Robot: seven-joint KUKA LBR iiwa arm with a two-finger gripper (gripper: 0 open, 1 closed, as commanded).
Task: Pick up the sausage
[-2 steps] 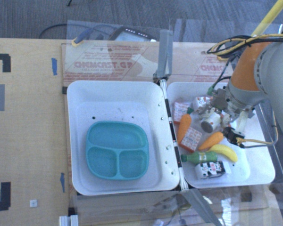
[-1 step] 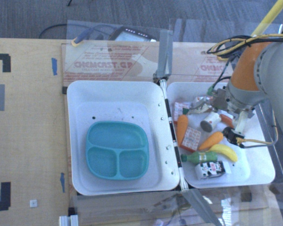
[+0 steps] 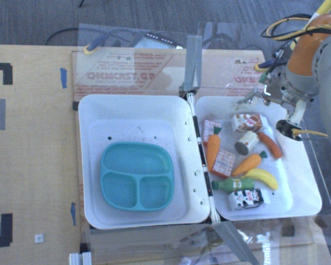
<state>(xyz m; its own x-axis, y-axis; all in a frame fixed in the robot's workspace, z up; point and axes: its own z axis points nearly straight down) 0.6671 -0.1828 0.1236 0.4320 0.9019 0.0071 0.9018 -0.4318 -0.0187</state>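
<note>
Smooth reddish sausage [image 3: 270, 145], tapered orange carrot [image 3: 213, 150], curved yellow banana [image 3: 263, 177]

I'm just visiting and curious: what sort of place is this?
Probably a robotics lab bench: a robot arm hangs over one white bin holding toy food such as a banana and a carrot; the other bin holds a teal divided plate.

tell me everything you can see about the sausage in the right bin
The sausage is a short, smooth, reddish-orange rod with rounded ends, and it looks like toy plastic. It lies flat and unheld on the floor of the right bin, slanting from upper left to lower right, near the bin's right wall. Its upper end is beside a small grey-and-white can. Its lower end is close to the leafy tip of a carrot, but the view cannot settle whether they touch.
</note>
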